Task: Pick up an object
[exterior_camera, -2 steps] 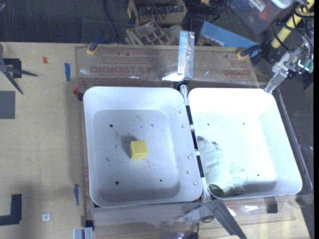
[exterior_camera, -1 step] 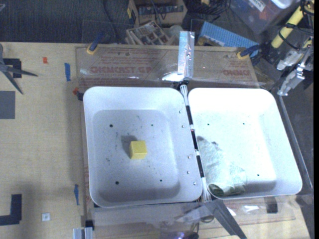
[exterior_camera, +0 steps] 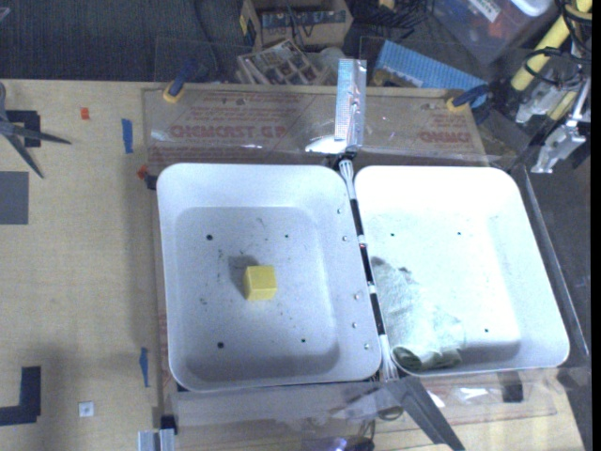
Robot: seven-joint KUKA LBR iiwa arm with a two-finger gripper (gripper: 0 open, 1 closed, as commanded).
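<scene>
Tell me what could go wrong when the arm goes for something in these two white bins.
The small yellow block sits alone on the flat floor of the left white bin, so a slightly off-centre close could push it away. The crumpled whitish cloth roll lies against the right white bin's left wall and front corner, so the fingers may hit the wall or pinch only a loose fold.

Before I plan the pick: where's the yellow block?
In the camera view, the yellow block lies near the middle of the left bin, apart from its walls.
</scene>
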